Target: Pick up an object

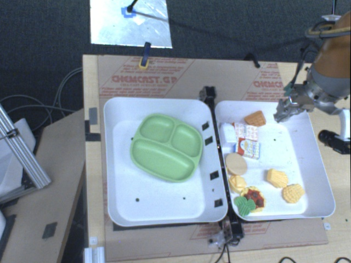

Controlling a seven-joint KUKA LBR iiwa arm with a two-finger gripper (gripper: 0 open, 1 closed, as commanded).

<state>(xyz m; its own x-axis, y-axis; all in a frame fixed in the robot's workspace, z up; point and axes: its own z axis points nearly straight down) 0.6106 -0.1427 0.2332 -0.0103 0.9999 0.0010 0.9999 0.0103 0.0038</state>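
Note:
In the right bin (307, 152) lie several toy foods: an orange-brown piece (255, 118) at the back, a red-and-white packet (247, 139), a tan round disc (237, 164), two yellow pieces (277, 177) (293, 193), and a green, red and yellow cluster (248, 198) at the front. My gripper (285, 109) hangs over the bin's back right part, just right of the orange-brown piece and apart from it. I see nothing between its fingers.
The left bin (126, 196) holds a green divided plate (166, 147). A black divider with clips (216, 147) runs between the bins. A shiny sheet (131, 15) lies beyond the bench. Aluminium framing (22, 152) stands at the left.

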